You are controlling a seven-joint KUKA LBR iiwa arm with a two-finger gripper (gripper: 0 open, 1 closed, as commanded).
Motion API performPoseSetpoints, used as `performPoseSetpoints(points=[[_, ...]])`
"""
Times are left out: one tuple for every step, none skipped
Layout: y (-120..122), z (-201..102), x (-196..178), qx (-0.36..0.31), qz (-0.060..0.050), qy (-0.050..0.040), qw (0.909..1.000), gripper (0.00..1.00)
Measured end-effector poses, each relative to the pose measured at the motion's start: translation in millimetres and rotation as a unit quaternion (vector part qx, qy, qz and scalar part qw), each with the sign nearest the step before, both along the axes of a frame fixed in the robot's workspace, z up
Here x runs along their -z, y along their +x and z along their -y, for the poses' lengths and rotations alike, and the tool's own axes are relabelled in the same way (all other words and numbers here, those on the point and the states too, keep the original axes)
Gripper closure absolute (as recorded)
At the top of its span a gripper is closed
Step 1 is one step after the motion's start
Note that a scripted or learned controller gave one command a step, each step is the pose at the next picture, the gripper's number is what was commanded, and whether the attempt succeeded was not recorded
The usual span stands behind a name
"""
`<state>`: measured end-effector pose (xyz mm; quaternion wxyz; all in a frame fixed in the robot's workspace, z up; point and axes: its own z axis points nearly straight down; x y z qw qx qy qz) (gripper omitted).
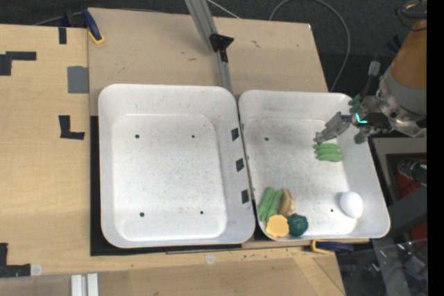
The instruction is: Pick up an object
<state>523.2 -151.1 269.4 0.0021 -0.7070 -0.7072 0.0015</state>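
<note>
The gripper (331, 137) hovers just above the green toy (329, 152) in the right bin (291, 104), fingers spread and empty (approach step); next it must descend and close.

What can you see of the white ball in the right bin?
The white ball is a small, smooth, slightly egg-shaped thing, plain white with no markings, so it nearly blends into the right bin. It rests on the floor near the bin's front right corner, apart from the other things. The gripper is well away from it, over by a green thing.
</note>
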Motion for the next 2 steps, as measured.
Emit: performPoseSetpoints(points=[[0.7,0.0,-2.1,-0.001,0.002,-0.0004,1.0,0.0],[-1.4,2.5,61.9,0.0,-0.001,0.0,1.0,0.0]])
